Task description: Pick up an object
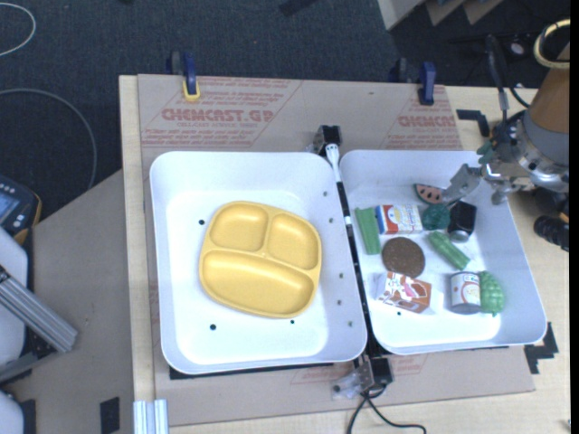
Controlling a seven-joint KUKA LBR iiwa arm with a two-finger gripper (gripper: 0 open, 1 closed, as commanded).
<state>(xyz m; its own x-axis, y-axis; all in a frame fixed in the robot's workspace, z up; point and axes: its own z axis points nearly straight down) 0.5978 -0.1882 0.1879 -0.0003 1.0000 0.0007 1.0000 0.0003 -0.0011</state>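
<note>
Gripper poised low over the clutter in the right bin, no object lifted yet.

The arm reaches in from three o'clock, its wrist above the bin's upper right corner and one dark finger pointing down beside a teal object; I cannot tell whether the fingers are open or closed, and nothing shows between them. Likely candidates lie close: the watermelon slice at eleven o'clock of the gripper, a green stick at six. Further toward seven sit a round brown cookie, a small can and green grapes. The left bin holds a yellow divided plate, well apart.
</note>
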